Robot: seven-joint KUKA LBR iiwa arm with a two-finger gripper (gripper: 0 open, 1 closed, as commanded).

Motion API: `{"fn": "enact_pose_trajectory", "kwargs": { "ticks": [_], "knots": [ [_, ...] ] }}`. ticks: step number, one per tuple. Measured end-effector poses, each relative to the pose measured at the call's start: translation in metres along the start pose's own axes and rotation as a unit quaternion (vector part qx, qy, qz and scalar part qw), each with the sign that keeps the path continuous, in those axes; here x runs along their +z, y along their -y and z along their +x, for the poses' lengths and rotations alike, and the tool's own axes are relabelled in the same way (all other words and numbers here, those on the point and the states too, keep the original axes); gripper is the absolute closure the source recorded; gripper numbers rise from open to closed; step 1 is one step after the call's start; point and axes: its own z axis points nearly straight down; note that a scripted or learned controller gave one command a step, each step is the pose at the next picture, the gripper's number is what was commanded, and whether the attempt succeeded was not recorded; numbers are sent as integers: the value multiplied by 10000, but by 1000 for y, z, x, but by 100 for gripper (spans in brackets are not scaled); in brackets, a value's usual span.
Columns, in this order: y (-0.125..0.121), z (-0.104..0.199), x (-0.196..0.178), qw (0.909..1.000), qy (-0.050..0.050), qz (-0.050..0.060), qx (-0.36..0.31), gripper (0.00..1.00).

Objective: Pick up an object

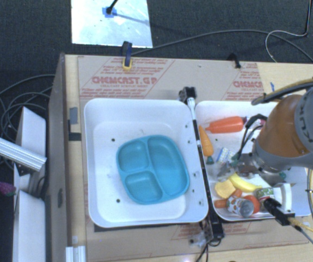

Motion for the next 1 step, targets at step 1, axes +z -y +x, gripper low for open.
{"fn": "enact_pose_trajectory", "kwargs": {
  "ticks": [1],
  "knots": [
    [-125, -4, -54, 10000, 8, -24, -19, 0]
  ]
}}
